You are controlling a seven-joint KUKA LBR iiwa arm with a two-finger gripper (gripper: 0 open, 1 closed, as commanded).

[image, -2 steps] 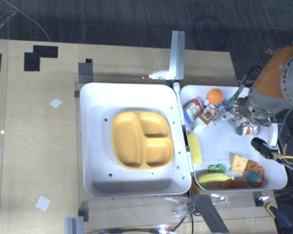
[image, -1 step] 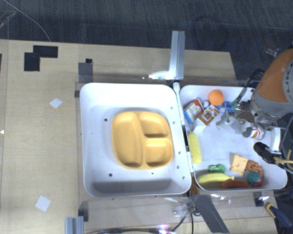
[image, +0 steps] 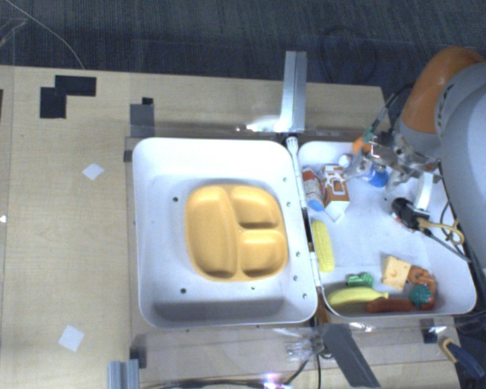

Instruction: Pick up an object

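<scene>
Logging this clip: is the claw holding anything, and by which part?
Cannot be told: the claw sits low over the right bin, too cluttered to see.

- We take this for a robotics lab, not a home or a shop.
- A pale wooden desk carries two white bins held in metal brackets.
- Black marker squares are stuck to the desk.
- A grey arm with loose cables reaches over toy food.
- Dark carpet lies behind.
</scene>
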